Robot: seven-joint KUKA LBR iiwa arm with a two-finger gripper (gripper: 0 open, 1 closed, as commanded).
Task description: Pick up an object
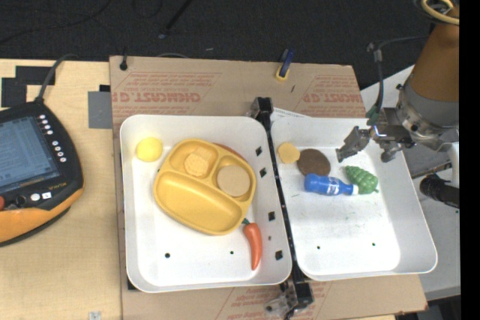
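Observation:
My gripper [370, 145] hangs over the back right of the right bin [390, 251], its two fingers spread open with nothing between them. Just below it lies a green bumpy toy [363, 179]. Left of that rests a blue bottle [327, 186] with a white cap. A brown round piece [313, 161] and a small yellow disc [289, 154] sit at the bin's back left.
The left bin [150, 251] holds a yellow divided plate [201, 187] with two round cookies on it, a yellow ball [148, 149] at the back left and an orange-red pepper [254, 243] at the front right. A tablet pendant [34, 168] lies far left.

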